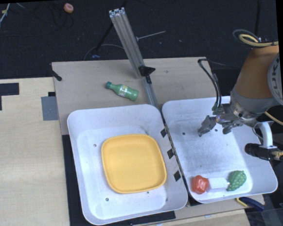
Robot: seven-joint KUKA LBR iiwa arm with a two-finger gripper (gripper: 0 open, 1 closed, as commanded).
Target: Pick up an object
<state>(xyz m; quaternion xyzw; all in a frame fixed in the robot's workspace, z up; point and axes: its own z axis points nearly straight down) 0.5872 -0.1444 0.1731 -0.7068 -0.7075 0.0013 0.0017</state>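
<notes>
The red and green toys [218, 182], joined by a pale piece, lie at the near edge of the right bin [203, 151], well apart from the hand [215, 125], which hangs over the bin's far half with its fingers apart and nothing between them. In my judgement a descent from here would close on bare bin floor. The toys are too small to identify, and the wrist is cut off.

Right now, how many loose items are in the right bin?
3, all in a row along its near edge: a red tomato on the left, a white piece in the middle, a green vegetable on the right. Nothing looks hidden.
</notes>
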